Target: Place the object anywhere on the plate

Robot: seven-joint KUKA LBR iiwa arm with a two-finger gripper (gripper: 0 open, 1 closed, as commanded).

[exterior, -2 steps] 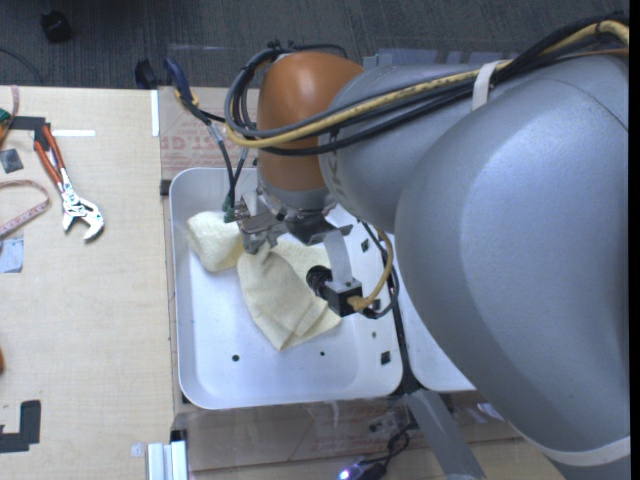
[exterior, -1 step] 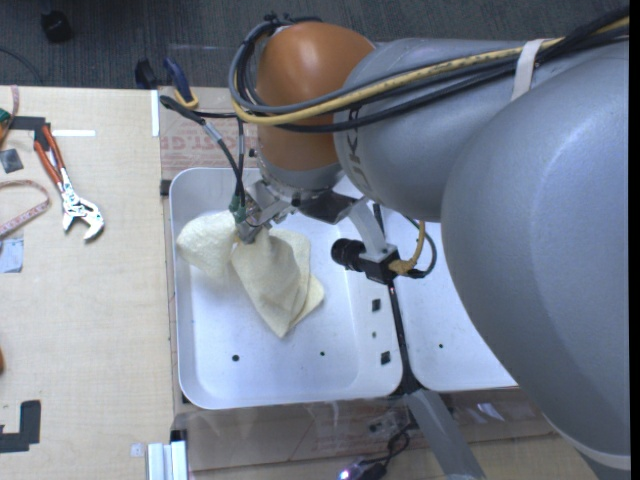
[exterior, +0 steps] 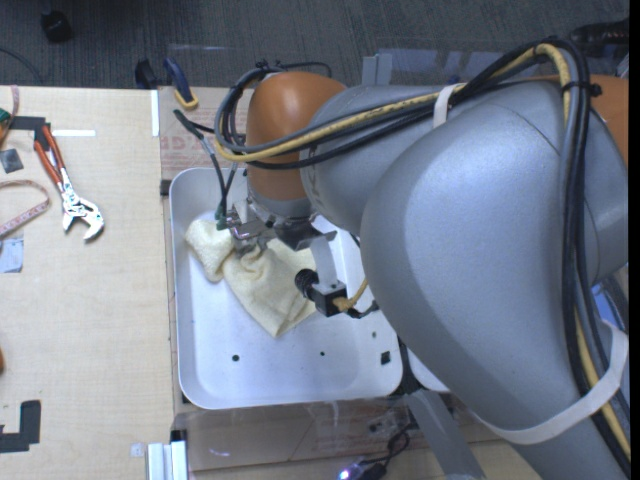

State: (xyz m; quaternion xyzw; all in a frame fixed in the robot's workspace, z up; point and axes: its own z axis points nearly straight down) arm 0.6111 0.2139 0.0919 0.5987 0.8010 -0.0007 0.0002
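Cream cloth (exterior: 250, 273) lay crumpled in the bin (exterior: 200, 368) under the gripper (exterior: 243, 230), finger state untellable; placing apparently remained undone.

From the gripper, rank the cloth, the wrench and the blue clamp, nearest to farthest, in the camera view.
Gripper sits low in the white bin.
1. Cloth: right under and beside the gripper, in the bin.
2. Blue clamp: up and left, beyond the bin's far edge.
3. Wrench: far left on the wooden bench.
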